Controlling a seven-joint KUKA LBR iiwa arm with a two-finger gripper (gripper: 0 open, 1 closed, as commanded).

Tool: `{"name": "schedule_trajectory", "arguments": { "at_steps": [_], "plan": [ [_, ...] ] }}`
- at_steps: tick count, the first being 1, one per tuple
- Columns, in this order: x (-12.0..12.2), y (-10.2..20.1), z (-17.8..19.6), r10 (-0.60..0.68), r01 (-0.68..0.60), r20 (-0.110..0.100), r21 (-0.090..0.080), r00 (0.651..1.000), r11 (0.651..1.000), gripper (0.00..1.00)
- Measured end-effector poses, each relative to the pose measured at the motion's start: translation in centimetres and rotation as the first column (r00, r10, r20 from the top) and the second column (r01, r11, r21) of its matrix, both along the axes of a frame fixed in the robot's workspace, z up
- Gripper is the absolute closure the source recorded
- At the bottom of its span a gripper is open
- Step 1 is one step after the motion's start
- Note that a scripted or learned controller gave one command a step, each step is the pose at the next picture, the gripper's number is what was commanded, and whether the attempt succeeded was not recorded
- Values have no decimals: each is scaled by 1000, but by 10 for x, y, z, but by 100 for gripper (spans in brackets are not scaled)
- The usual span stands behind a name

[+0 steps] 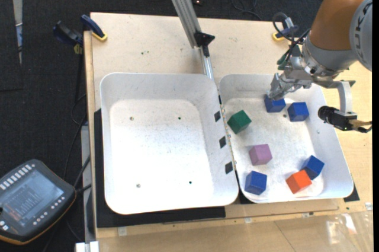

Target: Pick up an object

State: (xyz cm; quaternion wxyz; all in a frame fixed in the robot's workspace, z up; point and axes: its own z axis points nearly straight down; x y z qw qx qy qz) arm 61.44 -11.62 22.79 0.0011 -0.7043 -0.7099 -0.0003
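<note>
Blue cubes (pixel 275 105), four; green, purple, orange, one each.

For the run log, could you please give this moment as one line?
gripper over blue cube | right bin | not lifted

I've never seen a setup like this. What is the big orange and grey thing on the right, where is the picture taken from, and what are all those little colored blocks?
The orange and grey thing is a robot arm, reaching in from the right. One fixed camera above the bench looks down at a slant. On the bench sit two shallow white bins: the left bin and the right bin. The right one holds small cubes: a green cube, a purple cube, an orange cube and four blue cubes. The arm's gripper is lowered right at one blue cube at the far side. Whether it actually grips that cube can't be told from here.
</note>
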Motion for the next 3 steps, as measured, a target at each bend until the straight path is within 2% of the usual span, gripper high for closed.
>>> {"name": "schedule_trajectory", "arguments": {
  "at_steps": [1, 2, 3],
  "plan": [
    [11, 57, 4, 1, -1, 3, 0, 1000, 1000, 100],
    [7, 118, 13, 2, -2, 2, 0, 1000, 1000, 100],
    [9, 174, 0, 1, -1, 0, 0, 1000, 1000, 100]
  ]
}}
